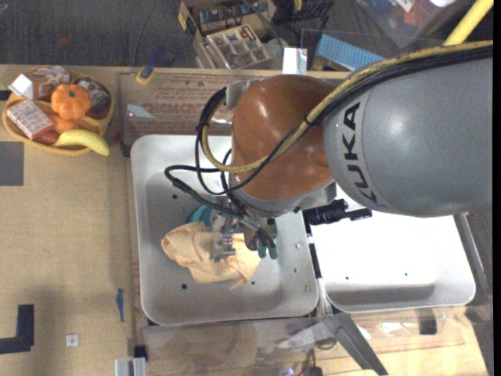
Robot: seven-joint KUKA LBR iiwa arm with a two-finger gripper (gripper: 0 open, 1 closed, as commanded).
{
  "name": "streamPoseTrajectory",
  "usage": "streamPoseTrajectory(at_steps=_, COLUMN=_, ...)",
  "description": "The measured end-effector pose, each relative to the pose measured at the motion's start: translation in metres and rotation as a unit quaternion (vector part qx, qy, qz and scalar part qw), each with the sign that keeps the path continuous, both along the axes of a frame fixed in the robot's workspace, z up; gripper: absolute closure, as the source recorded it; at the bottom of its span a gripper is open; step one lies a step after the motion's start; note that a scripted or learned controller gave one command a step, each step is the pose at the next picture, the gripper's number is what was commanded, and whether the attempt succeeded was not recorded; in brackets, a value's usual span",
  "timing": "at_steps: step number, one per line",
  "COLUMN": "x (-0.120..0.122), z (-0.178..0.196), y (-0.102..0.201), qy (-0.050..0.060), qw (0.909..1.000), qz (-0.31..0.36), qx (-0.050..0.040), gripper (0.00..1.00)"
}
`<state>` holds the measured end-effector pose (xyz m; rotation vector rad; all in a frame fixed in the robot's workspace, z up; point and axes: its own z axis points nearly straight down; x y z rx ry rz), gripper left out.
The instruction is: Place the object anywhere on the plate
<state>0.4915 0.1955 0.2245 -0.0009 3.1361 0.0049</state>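
Camera view looked down on two white bins, the arm (391,131) coming in from the right and covering the upper part of the left bin (149,233). The gripper (235,241) sat low over a crumpled yellow cloth (192,253) at the middle of the left bin; whether it was released or clenched could not be told, cables and wrist in the way. A bit of teal (202,212) showed just above the cloth, too hidden to identify. The cloth lay on the bin floor, probably the object. No plate could be made out. Step looked like the pick attempt; next would call for a firm pinch on the fabric, a lift, then a carry to the plate. The right bin (399,265) was at lower right. A bowl of toy food (59,116) sat upper left on the wooden bench (63,249); boxes and clutter (227,22) on the dark floor along the top.
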Motion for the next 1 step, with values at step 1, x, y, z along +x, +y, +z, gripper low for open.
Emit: streamPoseTrajectory(at_steps=1, x=0.0002, z=0.0004, y=-0.0001, qy=0.000, qw=1.0000, qz=0.000, qx=0.0002, gripper=0.00)
